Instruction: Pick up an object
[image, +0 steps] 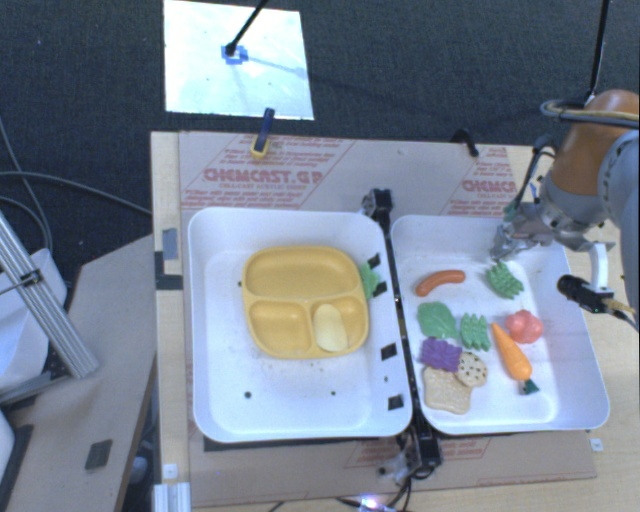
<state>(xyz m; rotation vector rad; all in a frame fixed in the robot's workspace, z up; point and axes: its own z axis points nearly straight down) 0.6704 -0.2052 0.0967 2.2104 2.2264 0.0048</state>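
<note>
The right bin (560, 400) holds several toy foods: an orange sausage (440, 282), a green leafy piece (505, 280), a green lettuce piece (436, 320), a small green piece (474, 331), a red strawberry (523, 325), a carrot (513, 357), purple grapes (439, 353), a cookie (471, 371) and a toast slice (446, 391). My gripper (506, 245) hangs at the bin's back right, just above the green leafy piece, with nothing seen between its tips.
The left bin (220, 400) bears a yellow divided tray (300, 300) with a pale piece in one compartment. A small green piece (372, 280) lies by the divider. The grey arm (590, 190) comes in from the right. A cardboard sheet lies under both bins.
</note>
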